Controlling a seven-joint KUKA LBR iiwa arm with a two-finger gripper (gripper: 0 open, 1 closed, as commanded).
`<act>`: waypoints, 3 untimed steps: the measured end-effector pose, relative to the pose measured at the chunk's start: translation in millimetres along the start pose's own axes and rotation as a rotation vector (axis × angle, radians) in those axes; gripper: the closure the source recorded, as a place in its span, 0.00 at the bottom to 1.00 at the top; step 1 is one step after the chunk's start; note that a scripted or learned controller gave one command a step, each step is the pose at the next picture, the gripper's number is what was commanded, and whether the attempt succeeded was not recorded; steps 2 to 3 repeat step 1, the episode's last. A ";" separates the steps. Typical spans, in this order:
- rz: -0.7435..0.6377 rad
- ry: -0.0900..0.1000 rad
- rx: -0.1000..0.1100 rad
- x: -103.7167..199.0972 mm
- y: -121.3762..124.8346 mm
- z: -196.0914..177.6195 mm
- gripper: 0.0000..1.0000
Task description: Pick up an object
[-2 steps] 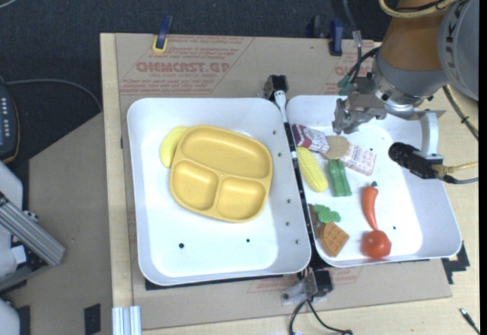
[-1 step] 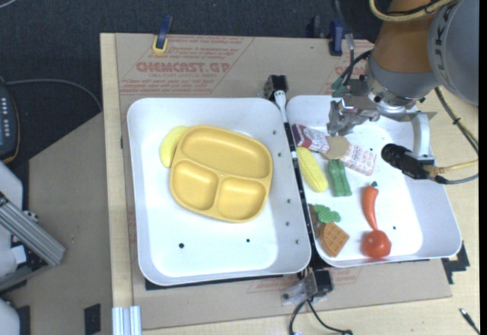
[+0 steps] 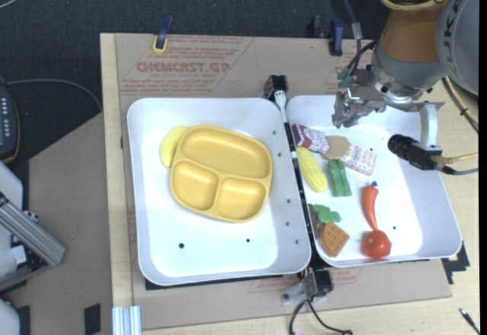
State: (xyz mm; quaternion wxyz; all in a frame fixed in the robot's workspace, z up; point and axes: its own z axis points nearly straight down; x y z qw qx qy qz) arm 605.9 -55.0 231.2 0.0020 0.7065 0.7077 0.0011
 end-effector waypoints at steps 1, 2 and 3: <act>0.001 0.001 0.005 5.6 -6.3 -4.0 1.00; 0.001 0.001 0.005 5.6 -6.3 -4.0 1.00; 0.001 0.001 0.005 5.6 -6.3 -4.0 1.00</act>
